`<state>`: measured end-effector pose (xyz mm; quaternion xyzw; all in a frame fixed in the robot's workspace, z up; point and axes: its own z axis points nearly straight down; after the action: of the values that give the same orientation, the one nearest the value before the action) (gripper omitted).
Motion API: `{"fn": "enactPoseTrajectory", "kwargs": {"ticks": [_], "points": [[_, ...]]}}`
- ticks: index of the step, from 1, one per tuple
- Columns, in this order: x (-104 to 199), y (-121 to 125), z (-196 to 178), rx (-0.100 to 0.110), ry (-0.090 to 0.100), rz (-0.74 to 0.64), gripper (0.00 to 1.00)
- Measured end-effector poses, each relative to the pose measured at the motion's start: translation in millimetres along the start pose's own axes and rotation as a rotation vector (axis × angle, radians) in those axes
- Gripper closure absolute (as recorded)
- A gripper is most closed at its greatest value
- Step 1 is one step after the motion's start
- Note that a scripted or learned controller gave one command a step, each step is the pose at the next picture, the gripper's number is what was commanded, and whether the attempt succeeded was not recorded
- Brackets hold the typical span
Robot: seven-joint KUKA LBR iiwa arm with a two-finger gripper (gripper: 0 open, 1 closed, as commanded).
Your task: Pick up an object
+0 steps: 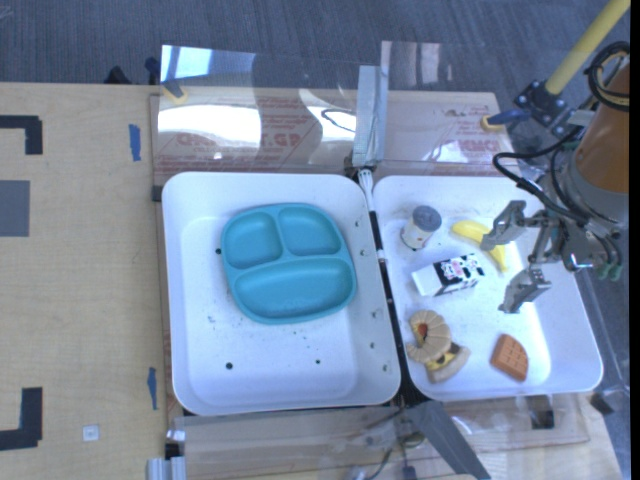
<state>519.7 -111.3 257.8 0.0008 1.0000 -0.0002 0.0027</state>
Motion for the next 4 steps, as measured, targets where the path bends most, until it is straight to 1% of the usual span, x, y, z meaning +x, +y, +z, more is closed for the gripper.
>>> {"fn": "enactPoseTrajectory", "kwargs": {"ticks": [1, 2, 3, 4], "points": [[-89.6, -57.2, 166.1, 0.003, -0.010, -0.076, 0.00], [-92.1, -55.1, 153.8, 0.004, -0.018, -0.079, 1.00], [-113.6, -12.2, 165.6, 0.011, -0.013, 0.089, 1.00], [-89.2, 68.7, 68.4, 0.000, -0.010, 0.353, 1.00]]}}
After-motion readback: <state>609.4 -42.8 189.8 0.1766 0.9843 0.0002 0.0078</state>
